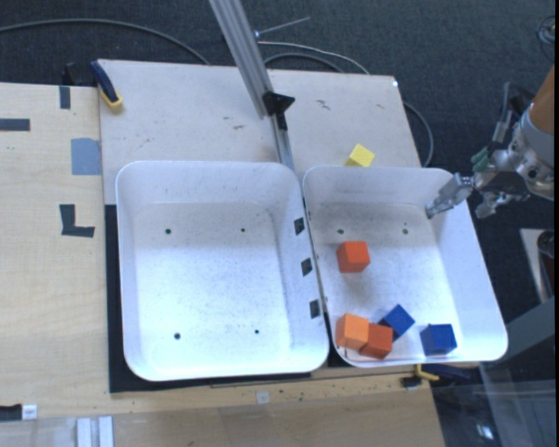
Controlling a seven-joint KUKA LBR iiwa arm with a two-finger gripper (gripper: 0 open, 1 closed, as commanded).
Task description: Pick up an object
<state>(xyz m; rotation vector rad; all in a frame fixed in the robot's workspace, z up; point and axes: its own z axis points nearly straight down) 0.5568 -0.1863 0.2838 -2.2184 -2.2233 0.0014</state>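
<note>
While the claw point(466, 194) hangs apart and empty over the right bin's point(475, 268) far rim, it should descend straight on the lone orange cube point(353, 256), which stands free.

The gripper point(466, 196) hangs over the right bin's point(466, 259) far right edge, fingers spread, holding nothing. In that bin: one orange cube point(353, 256) mid-bin; two orange cubes point(364, 334) and two blue cubes point(419, 330) along its near edge.

Pale worktop point(196, 110) carries two white bins side by side, left bin point(130, 250) and right bin point(470, 259), touching. A yellow block point(361, 155) sits just behind the right one.
</note>
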